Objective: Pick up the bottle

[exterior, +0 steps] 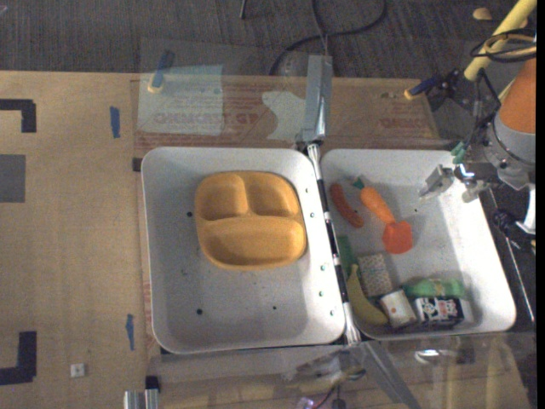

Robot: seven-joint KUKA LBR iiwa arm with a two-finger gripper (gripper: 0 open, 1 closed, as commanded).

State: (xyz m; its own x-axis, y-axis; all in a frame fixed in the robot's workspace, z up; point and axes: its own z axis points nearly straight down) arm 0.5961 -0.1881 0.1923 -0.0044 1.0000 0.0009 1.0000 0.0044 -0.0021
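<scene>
We see the gripper (444,183), fingers spread and holding nothing, over the right bin's (477,254) far right corner; the bottle (436,305) lies well apart by its near edge.

Even overhead light, soft shadows, mild glare on white bins (162,254), slight overall blur.

The divided plate (249,220) is mustard yellow against its white bin (170,296). At three o'clock of it lie an orange carrot (375,203), a red sausage (347,205) and a yellow banana (364,301) (the carton (443,310) is black-and-white, green-topped).
</scene>
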